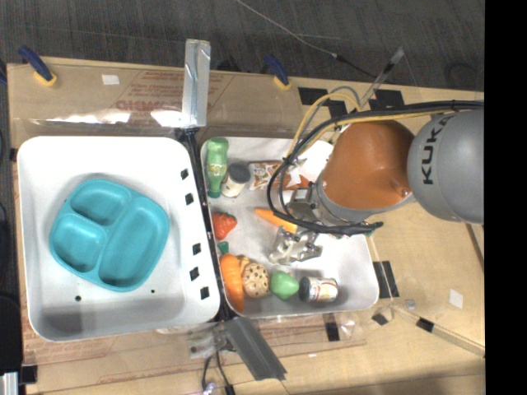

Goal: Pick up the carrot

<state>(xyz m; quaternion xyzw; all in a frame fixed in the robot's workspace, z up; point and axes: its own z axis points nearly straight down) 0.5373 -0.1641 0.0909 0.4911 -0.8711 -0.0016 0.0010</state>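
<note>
The carrot, a thin orange stick, lies on the floor of the right bin near its middle, pointing left. My gripper hangs low over the bin, just right of and below the carrot's thick end, which runs under the wrist. Its two metal fingers stand a little apart, open, with nothing between them. The carrot is beside the gripper, not in it. The orange wrist band and grey arm cover the bin's right part.
In the right bin are a green bottle, a small dark-lidded jar, a snack packet, a red fruit, an orange toy, a cookie, a green fruit and a can. The left bin holds a teal divided plate.
</note>
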